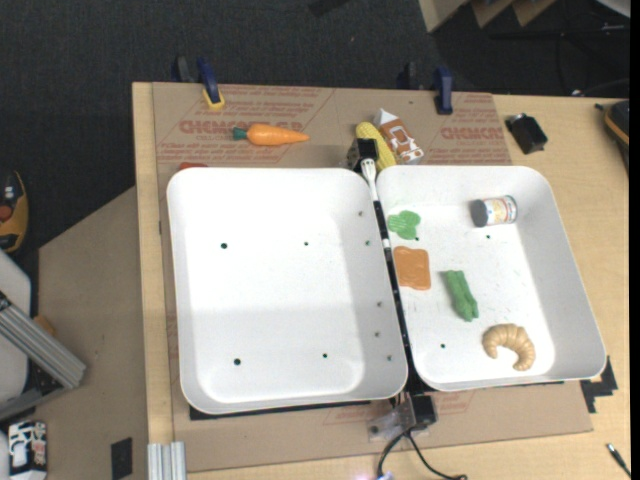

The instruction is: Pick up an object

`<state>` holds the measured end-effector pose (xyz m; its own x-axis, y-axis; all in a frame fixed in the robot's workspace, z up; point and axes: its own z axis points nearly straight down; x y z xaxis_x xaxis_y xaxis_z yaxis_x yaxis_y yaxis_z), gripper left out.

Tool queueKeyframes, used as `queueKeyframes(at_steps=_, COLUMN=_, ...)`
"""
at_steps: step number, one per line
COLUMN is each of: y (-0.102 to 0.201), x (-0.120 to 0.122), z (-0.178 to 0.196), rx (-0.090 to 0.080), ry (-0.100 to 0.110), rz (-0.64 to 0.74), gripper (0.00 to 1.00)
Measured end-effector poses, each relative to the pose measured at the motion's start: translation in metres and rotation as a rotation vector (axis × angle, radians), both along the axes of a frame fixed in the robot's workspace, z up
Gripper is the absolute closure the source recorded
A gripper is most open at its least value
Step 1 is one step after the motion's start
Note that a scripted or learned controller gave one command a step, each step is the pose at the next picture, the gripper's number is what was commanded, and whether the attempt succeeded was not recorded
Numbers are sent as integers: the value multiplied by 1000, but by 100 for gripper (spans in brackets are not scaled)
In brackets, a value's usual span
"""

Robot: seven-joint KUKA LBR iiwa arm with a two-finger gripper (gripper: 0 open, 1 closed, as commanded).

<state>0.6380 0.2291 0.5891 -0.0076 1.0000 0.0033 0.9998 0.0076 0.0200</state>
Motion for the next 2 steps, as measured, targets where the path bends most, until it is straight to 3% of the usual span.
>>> queueKeyframes(at_steps=1, y=0, x=0, z=-1, rx=-1, ry=1, rz=0, gripper=0)
queueKeyframes(at_steps=2, y=1, x=0, z=11, rx=0, ry=-4, rz=1, gripper=100)
